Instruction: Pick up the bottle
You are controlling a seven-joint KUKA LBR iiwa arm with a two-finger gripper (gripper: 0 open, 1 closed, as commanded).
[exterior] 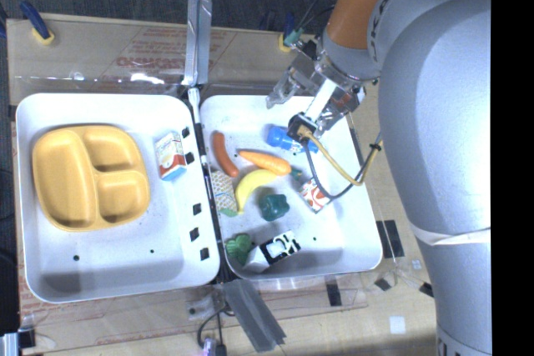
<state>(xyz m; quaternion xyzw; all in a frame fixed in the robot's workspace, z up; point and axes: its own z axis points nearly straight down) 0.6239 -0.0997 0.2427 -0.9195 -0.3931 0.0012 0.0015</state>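
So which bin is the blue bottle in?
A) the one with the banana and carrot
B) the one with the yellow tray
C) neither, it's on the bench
A: the blue bottle lies in the bin beside the carrot and banana; the yellow tray sits in the other one.

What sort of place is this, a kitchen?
Probably a robotics lab bench, not a kitchen: a grey robot arm reaches over a white bin holding a banana and carrot that look like plastic toys.

Bottle right end hidden behind arm.
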